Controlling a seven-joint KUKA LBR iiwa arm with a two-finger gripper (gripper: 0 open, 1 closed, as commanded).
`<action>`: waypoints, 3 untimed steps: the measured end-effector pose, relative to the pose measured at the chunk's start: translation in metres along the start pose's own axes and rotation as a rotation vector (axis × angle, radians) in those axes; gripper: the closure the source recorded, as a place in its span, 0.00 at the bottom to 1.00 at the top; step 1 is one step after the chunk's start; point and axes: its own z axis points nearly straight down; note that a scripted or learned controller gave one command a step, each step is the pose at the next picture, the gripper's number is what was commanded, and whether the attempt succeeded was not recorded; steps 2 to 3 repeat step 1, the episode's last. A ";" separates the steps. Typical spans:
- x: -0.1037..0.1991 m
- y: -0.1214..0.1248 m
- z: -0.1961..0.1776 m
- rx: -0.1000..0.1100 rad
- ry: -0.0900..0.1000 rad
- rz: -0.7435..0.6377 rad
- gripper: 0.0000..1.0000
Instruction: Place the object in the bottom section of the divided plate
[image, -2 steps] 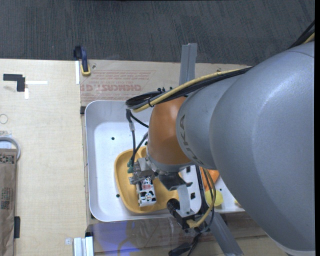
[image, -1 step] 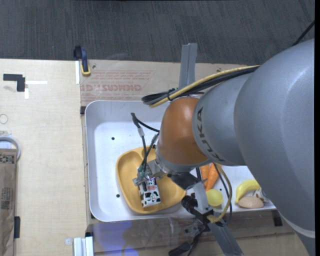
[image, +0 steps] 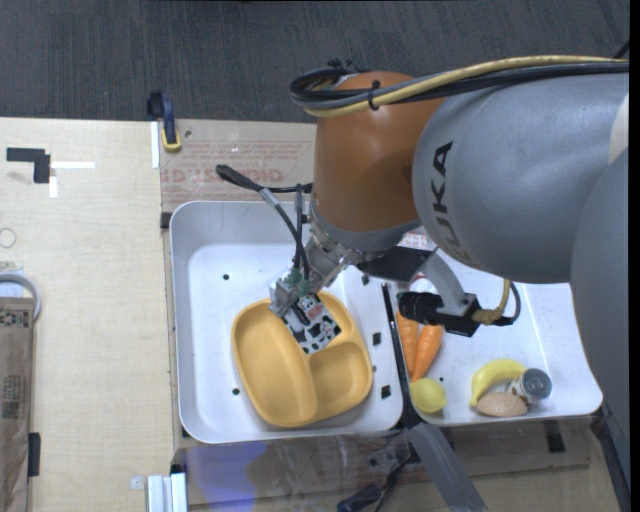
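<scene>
Hand (image: 303, 312) low over yellow divided plate (image: 275, 385), grip state impossible to tell; no object seen held. Placement apparently unfinished; plate sections below look bare.

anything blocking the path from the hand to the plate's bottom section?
Nothing visible. The hand hangs over the upper part of the yellow plate in the left bin; the plate's lower sections lie bare just below it. The carrot, lemon and banana sit off in the right bin, out of the way.
</scene>
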 end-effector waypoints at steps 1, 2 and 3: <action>0.000 0.000 0.000 0.000 0.000 0.000 0.00; 0.000 0.000 0.000 0.000 0.000 0.000 0.00; 0.000 0.000 0.000 0.000 0.000 0.000 0.00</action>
